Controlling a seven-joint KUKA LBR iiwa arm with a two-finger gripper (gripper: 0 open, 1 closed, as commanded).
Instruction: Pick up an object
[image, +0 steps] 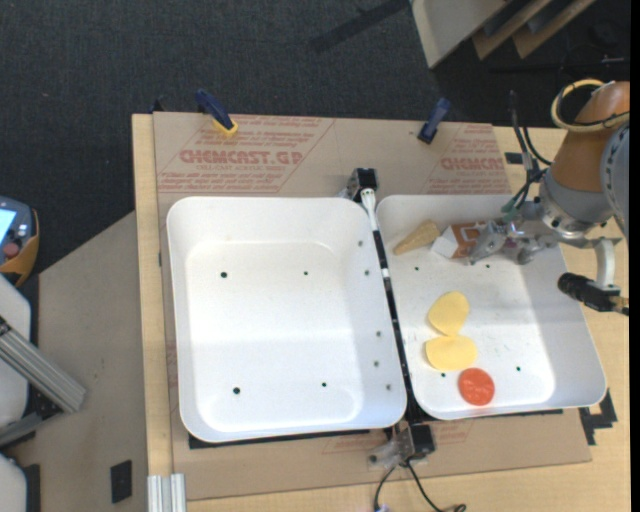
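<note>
Gripper (487, 245) low in right bin (570, 345) by brown-white item (466, 238), 2 yellow pcs (449, 312) nearby.

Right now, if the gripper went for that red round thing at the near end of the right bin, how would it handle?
The red disc looks flat and low, so it probably slides rather than rolls. Its thin edge likely gives the fingers little to pinch.

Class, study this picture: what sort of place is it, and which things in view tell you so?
Probably a robotics lab test bench: two white bins clamped onto a cardboard-covered board, a robot arm reaching over the right bin, and small play-food pieces set out for picking.
</note>
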